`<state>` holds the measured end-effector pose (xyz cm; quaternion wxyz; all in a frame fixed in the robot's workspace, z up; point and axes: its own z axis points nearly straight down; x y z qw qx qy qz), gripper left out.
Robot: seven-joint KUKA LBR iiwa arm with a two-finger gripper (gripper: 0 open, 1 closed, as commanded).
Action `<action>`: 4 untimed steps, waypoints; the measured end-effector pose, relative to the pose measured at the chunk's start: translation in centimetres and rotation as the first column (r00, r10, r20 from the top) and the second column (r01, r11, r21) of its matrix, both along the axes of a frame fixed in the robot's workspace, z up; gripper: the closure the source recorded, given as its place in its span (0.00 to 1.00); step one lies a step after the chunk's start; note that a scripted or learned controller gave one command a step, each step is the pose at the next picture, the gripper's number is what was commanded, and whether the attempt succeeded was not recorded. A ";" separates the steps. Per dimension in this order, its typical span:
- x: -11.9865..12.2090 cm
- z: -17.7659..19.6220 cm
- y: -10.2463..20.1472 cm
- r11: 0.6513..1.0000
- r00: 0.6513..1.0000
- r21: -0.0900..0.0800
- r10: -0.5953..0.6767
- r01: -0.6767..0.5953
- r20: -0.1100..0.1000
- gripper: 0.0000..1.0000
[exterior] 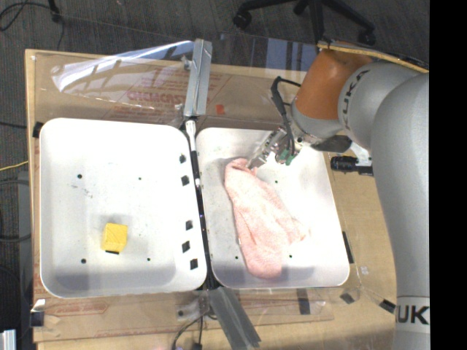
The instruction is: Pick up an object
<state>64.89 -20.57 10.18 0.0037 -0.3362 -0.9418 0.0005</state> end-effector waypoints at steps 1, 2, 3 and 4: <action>-0.3 -0.2 0.1 1.000 1.000 0.005 0.000 0.000 -0.014 0.00; -3.8 -1.0 5.6 1.000 1.000 -0.002 0.003 -0.003 0.006 0.00; -3.7 0.1 5.6 1.000 1.000 -0.002 0.007 -0.007 0.007 1.00; -3.7 0.1 5.6 1.000 1.000 -0.002 0.007 -0.007 0.007 0.00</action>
